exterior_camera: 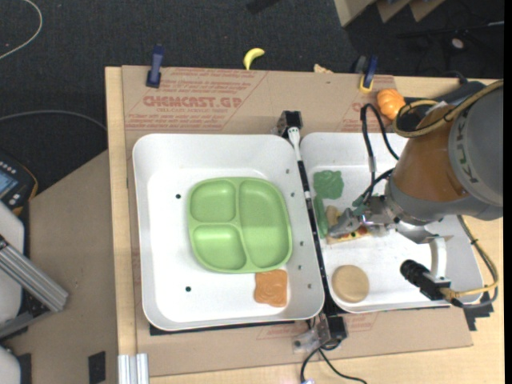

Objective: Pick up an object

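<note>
My gripper point(352, 221) reaches down into the right bin point(376, 150), low over a small cluster of mixed-colour pieces point(342, 230) near the bin's left wall. A green soft object point(328, 184) lies just behind the gripper. A round tan disc point(350, 283) rests at the bin's front. The arm's orange band and grey body cover the bin's right half. In the left bin point(160, 214) sits a green divided plate point(239, 223), with an orange lumpy piece point(272, 287) in front of it.
A cardboard sheet point(192, 98) lies under both bins, held by blue clamps point(154, 66) at the back. An orange ball point(390, 101) sits behind the right bin. A yellow banana shape point(253, 56) lies beyond the board. Cables run around the arm.
</note>
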### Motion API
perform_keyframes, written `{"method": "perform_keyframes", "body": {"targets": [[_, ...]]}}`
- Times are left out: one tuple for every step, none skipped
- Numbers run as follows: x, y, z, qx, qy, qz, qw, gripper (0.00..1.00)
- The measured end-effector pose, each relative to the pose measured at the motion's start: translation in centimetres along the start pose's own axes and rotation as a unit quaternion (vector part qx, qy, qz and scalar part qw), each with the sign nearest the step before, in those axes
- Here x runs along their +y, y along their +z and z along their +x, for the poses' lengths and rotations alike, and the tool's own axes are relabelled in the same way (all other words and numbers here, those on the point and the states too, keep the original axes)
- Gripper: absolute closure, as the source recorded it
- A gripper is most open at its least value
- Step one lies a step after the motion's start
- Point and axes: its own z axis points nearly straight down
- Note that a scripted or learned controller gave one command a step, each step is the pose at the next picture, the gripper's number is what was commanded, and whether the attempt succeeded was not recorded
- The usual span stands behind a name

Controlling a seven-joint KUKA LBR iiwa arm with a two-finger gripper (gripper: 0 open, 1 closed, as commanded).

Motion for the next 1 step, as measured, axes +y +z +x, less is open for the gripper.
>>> {"method": "perform_keyframes", "body": {"targets": [[0.2, -1.26, 0.15, 0.002, -0.001, -0.002, 1.0, 1.0]]}}
